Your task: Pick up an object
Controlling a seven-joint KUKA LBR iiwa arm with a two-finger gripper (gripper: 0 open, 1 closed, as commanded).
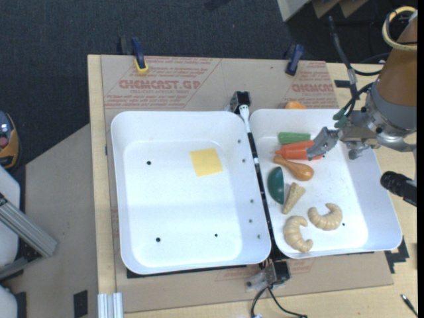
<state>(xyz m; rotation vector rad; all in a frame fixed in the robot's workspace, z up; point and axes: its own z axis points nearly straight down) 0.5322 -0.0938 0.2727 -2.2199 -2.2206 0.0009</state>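
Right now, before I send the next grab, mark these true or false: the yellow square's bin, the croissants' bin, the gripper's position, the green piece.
1. The yellow square lies in the left bin. True.
2. Both croissants lie in the left bin. False: they lie in the right bin, near its front edge.
3. The gripper is over the right bin, by the carrot. True.
4. The green stick lies beside the yellow square. False: it lies in the right bin, just behind the carrot.
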